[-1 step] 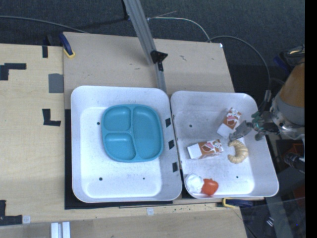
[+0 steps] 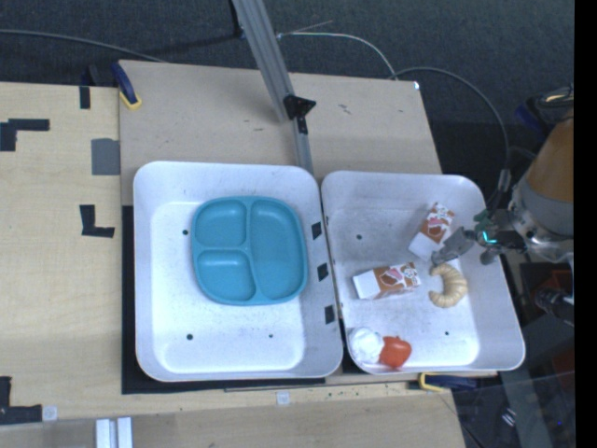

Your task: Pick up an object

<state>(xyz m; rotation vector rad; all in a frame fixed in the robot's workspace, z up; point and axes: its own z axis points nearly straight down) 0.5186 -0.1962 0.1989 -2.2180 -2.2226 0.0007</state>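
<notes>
The right bin (image 2: 373,203) holds a beige croissant (image 2: 449,285), two small orange-and-white cartons (image 2: 386,280) (image 2: 432,231), and a red-and-white object (image 2: 383,350) in its front corner. My gripper (image 2: 464,245) hangs at the bin's right side, just above the croissant and beside the upper carton. Its dark fingers look spread, with nothing between them. The arm's orange band (image 2: 556,166) shows at the right edge.
The left bin (image 2: 159,343) contains a blue divided plate (image 2: 250,250). A grey metal pole (image 2: 269,49) slants in from the top to the bins' shared rim. Cables run across the bench behind the right bin.
</notes>
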